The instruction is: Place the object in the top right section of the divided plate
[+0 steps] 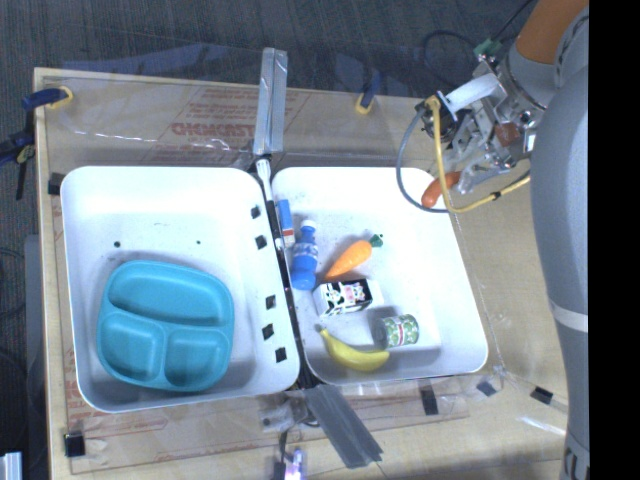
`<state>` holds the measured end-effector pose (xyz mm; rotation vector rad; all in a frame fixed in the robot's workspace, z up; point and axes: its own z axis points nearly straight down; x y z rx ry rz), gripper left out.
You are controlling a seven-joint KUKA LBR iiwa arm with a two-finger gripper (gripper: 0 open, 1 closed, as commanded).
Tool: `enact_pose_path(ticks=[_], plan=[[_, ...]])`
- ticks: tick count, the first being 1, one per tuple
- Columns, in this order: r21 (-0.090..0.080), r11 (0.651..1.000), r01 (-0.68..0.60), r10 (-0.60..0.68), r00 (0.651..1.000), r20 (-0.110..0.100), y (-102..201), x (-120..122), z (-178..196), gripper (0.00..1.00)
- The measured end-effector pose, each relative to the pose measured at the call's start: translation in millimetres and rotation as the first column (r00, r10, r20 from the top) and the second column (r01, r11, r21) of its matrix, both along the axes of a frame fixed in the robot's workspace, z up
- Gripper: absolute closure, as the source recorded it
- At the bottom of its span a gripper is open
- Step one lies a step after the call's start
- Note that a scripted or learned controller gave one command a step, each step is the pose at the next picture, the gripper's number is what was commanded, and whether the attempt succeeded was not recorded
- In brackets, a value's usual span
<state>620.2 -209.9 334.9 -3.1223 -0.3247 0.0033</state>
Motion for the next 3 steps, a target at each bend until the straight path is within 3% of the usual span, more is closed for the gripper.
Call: enact_pose_path(ticks=[1,2,3], plan=[[0.002,1.0,-0.011,0.011,1.0,-0.004,3.3,1.1,9.3,1.0],[0.0,0.932,-0.363,0.363,0.932,0.0,163.9,-24.2,19.9,1.0],[-0.001,1.0,0.0,0.0,1.0,0.004,313.0,-46.1,8.9,1.0]])
